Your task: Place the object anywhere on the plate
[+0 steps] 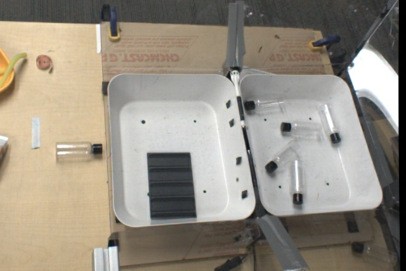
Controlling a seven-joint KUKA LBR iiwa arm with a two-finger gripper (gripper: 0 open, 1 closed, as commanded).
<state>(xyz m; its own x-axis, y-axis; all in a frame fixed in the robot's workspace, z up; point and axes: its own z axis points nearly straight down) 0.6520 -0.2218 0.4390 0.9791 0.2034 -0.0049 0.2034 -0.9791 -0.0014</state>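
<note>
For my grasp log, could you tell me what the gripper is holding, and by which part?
Nothing is visibly held: the clear plastic vials with black caps lie loose in the right white bin.

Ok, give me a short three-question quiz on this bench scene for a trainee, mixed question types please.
1. True or false: the black ribbed plate lies in the left bin.
2. How many clear vials with black caps lie in the right bin?
3. Multiple choice: where is the lone vial outside the bins? A) on the wooden bench left of the left bin B) on the cardboard behind the bins C) on the plate

Key:
1. True.
2. Five.
3. A.
</note>
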